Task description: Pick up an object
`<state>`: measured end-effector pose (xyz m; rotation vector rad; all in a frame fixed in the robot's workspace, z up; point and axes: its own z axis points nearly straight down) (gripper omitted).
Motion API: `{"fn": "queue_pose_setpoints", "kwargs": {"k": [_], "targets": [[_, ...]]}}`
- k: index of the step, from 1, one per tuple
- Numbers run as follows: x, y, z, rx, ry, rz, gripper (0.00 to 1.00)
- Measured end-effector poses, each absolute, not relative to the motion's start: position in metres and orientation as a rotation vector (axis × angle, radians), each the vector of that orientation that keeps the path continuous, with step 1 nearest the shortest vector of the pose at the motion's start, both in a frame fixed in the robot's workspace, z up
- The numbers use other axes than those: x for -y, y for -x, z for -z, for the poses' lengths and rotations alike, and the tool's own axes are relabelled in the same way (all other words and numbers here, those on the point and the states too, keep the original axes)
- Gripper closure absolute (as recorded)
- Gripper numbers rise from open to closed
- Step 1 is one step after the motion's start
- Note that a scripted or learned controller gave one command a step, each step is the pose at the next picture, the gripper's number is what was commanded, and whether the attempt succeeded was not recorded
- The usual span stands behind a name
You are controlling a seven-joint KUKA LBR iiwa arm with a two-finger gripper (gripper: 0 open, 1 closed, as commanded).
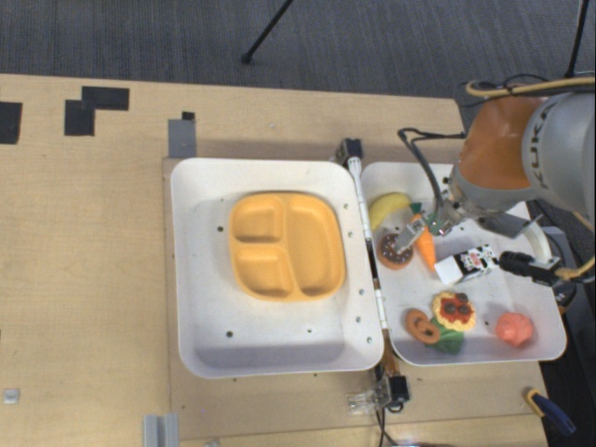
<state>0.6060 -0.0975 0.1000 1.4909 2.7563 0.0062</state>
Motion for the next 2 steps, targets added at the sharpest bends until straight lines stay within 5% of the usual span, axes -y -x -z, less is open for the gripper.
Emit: {"fn": "queue_pose_setpoints", "kwargs": {"k": [1,2], "targets": [[0.099,-0.593,-0.095,-2.588,-1.758,-0.016,0.0],[0.096,-0.596,-0.107,-2.587,-1.752,-0.027,1.0]]}}
